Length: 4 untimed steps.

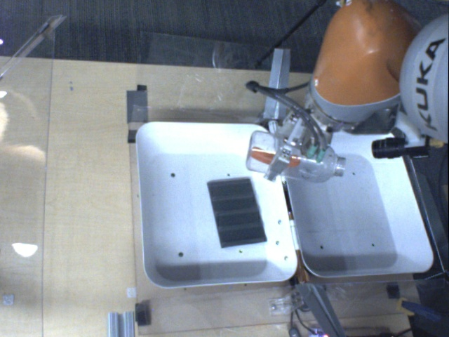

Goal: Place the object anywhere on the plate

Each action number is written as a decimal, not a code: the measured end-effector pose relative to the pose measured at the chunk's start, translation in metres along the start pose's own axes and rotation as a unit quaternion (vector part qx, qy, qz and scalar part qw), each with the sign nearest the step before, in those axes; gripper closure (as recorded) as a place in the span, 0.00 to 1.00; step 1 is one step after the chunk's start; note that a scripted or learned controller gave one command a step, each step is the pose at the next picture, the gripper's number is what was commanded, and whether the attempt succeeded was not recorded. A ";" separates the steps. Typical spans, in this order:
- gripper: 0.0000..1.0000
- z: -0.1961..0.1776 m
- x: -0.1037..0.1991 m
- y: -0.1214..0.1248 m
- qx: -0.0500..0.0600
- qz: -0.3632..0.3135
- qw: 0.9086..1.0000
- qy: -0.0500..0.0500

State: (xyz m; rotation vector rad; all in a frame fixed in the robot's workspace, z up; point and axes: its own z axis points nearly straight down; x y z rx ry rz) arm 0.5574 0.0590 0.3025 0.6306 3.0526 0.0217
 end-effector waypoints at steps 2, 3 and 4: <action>1.00 0.044 -0.042 -0.028 0.006 -0.159 0.987 0.008; 1.00 0.032 -0.043 -0.026 0.003 -0.159 0.987 0.005; 1.00 0.020 -0.044 -0.023 0.001 -0.158 0.987 0.001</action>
